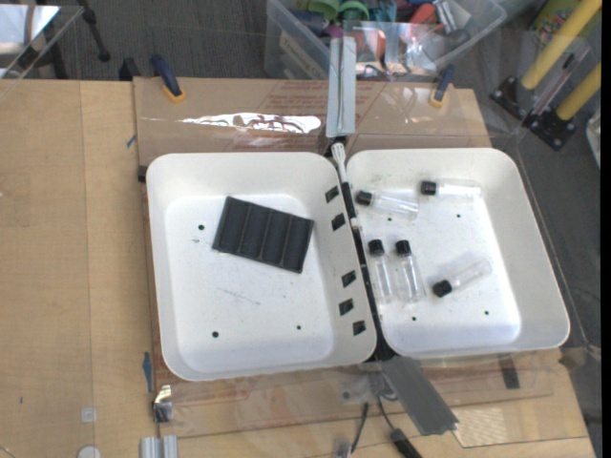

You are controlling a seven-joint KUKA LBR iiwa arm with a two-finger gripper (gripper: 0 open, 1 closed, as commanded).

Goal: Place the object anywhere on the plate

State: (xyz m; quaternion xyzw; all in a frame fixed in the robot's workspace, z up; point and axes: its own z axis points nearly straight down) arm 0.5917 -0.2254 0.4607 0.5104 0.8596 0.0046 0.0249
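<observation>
- The black ribbed plate point(263, 234) lies flat in the left bin point(239, 327), slightly skewed, in that bin's upper half; nothing rests on it, so the placing is not yet done
- The objects to choose from are five clear vials with black caps, all in the right bin point(496, 308), well to the right of the plate and across the ridge where the bins meet
- Nearest the plate is one vial point(387, 201) lying crosswise, cap toward the plate; farther right and a little higher lies another vial point(449, 189); lower down a pair of vials point(392, 270) lie side by side, caps pointing up the view, just beside each other; the last vial point(463, 279) lies tilted, farthest from the plate
- The state of the claw cannot be told from this view
- Risks, as I judge them: the vials are round, smooth and transparent, so a pinch could squeeze one out sideways or close on air; the paired vials sit so close that fingers may nudge both or wedge between them
- A vial set down on the plate could roll along or off its ribs, since the plate is small and has no evident rim; a carry held too low might clip the ridge between the bins
</observation>
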